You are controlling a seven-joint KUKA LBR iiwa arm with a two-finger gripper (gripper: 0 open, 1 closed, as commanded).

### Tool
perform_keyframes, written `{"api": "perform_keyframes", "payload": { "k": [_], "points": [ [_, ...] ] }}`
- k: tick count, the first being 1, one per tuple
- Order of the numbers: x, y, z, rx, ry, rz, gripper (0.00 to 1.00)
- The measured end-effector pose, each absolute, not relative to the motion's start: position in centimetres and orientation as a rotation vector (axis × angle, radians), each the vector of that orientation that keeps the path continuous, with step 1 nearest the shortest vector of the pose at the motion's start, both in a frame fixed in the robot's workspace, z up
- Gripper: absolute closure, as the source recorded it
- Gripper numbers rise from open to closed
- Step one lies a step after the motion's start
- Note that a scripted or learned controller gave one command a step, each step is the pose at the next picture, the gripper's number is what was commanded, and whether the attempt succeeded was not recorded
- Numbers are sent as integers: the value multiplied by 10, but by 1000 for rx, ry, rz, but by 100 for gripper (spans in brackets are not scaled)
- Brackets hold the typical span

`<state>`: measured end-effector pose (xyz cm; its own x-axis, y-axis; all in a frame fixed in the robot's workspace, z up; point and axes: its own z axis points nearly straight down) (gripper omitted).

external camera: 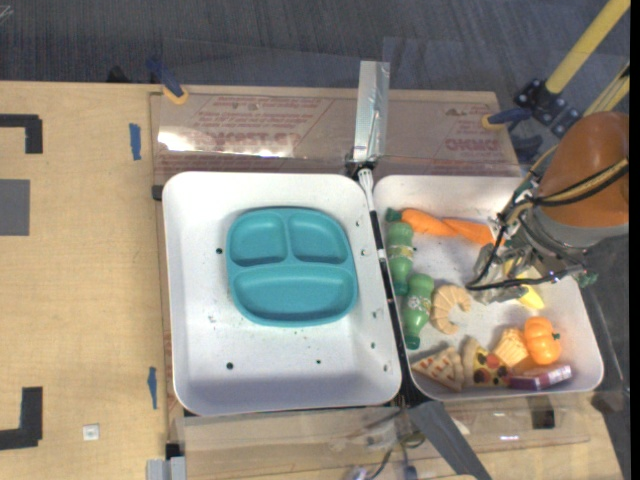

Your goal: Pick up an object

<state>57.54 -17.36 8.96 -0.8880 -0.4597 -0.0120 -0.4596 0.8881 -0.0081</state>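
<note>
The right bin (445, 263) holds several toy foods. An orange carrot (440, 226) lies at the back, with green vegetables (402, 248) along the left wall. Nearer the front are a tan curved piece (450, 306), a pizza slice (443, 365), an orange pumpkin (541, 340) and a purple eggplant (541, 376). My gripper (503, 271) hangs low over the right half of this bin, just right of the carrot's tip. A small yellow piece (531, 296) lies right beside it. Cables and the wrist hide the gripper's tip.
The left bin (200, 268) holds a teal divided plate (292, 265) at its middle. A metal bracket (371, 108) stands behind the seam between the bins. The arm's orange band (592, 168) overhangs the right bin's back right corner. The wooden bench (70, 298) extends to the left.
</note>
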Motion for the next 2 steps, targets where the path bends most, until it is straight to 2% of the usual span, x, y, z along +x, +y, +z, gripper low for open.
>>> {"api": "perform_keyframes", "payload": {
  "k": [1, 2],
  "points": [
    [645, -166, 89, -570, 3077, -3, 100],
    [564, -223, 89, -1130, 2924, -10, 100]
  ]
}}
